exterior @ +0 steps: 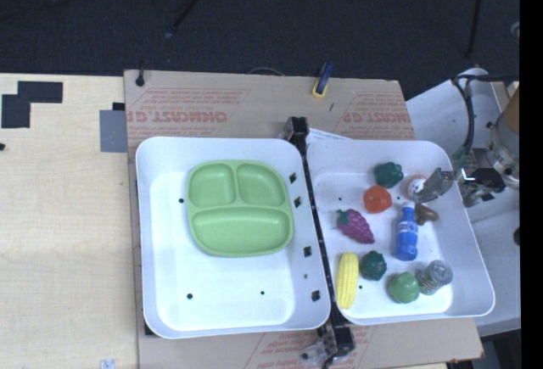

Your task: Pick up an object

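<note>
We see the end effector [443, 182] hanging at the right bin's [475, 274] far right edge, just beside the blue bottle [406, 233] and the orange toy [377, 199], with nothing visibly held, though we cannot tell how far it is open. The candidates for picking all lie loose in that bin: purple grapes [356, 226], yellow corn [346, 279] by the near left corner, dark green pieces [389, 174] and a lime [404, 287], scattered apart, which we judge leaves room to close around one. The left bin [161, 291] carries a green divided plate [239, 208], likely unrelated.
</note>
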You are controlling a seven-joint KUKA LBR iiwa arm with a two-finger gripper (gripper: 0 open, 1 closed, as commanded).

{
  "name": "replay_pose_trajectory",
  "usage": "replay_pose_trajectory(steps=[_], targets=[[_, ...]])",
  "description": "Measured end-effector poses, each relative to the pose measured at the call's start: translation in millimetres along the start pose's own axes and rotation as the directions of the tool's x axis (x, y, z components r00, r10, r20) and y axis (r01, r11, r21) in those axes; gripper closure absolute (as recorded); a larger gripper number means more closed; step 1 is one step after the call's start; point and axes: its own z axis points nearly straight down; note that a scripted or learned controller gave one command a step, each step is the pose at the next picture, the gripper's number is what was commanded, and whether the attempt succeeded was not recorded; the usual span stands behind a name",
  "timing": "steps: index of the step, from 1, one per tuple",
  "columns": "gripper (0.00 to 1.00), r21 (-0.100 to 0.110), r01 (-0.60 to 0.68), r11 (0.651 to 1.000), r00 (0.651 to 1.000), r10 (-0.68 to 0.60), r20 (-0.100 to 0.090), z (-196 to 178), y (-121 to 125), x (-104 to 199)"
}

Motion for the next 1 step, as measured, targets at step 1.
replay_pose_trajectory(steps=[1], targets=[[0.0, -0.01, 0.001, 1.0, 1.0, -0.001, 0.002, -5.4, 1.8, -0.3]])
